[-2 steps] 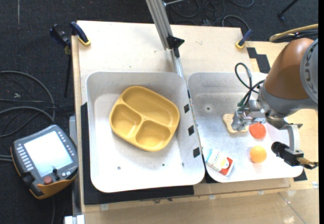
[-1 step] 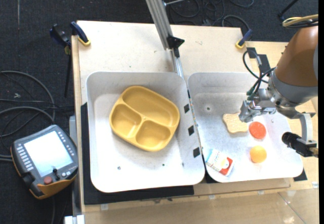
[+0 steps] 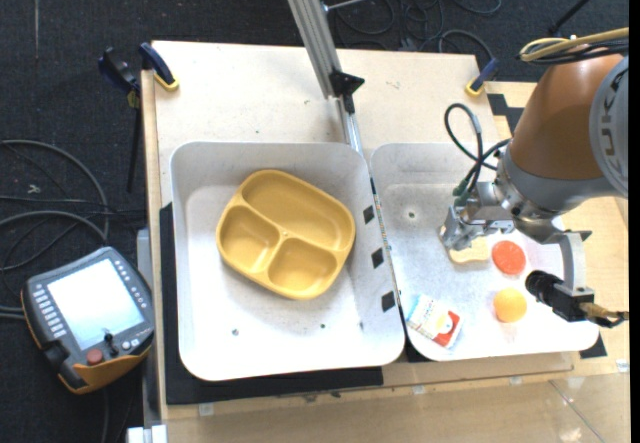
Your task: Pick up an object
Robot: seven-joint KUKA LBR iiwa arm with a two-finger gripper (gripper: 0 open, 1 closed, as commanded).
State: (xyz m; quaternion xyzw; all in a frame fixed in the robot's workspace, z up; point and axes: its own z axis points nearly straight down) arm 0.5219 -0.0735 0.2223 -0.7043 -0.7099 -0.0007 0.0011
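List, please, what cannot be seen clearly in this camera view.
- Gripper: finger state hidden by its own body.
- Pale flat object: mostly covered by the gripper, kind unclear.
- Small carton: print too small.
- Right bin: far right side covered by the arm.

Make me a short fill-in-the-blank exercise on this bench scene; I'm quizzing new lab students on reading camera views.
1. The yellow tray lies in the ____ bin.
2. The tray has ____ compartments.
3. The gripper is low in the right bin, beside a ____ ball.
4. Nearer the front edge sits an orange ball, with a small carton to its ____.

Missing words: left; three; red; left
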